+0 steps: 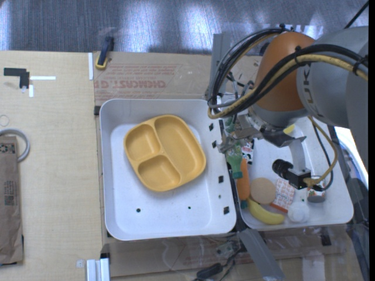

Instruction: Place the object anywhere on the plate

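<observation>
Pincer (pixel 236 151) seemingly above carrot (pixel 242 179), right bin (pixel 337 215).

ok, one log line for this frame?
arm: over right bin | gripper: near bin's left wall, above carrot | plate: left bin, nothing on it | task: not done

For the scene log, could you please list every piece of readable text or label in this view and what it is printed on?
"CHEMCST..." or similar, red, upside down and mirrored-looking: cardboard sheet behind the left bin; only partly legible.
Brown paper bag at the left edge: dark print, too small to read.
Red-and-white packet in the right bin: pattern or print, too blurred to read.
</observation>
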